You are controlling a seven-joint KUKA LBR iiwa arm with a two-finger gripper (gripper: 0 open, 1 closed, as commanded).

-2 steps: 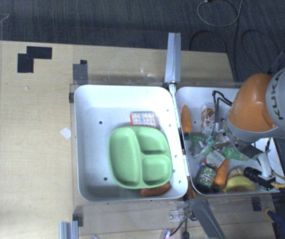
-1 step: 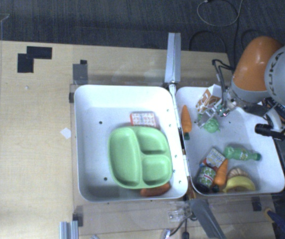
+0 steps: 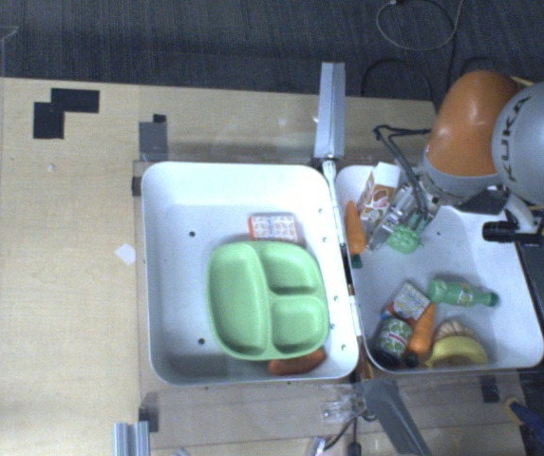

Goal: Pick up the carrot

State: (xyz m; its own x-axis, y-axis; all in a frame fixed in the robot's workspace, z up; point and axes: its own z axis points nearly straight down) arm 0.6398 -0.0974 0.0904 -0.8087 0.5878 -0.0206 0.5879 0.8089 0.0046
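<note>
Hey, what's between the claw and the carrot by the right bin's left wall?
Nothing but bare white bin floor. In the camera view the claw sits just right of the carrot, with a carton above them.

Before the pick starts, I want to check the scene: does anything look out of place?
Yes. The green tray in the left bin lies tilted, half covering an orange item and a red-patterned packet.

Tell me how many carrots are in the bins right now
2 for sure. One carrot lies along the right bin's left wall, near the claw. A second carrot is in the pile at that bin's front. More may be hidden.
</note>
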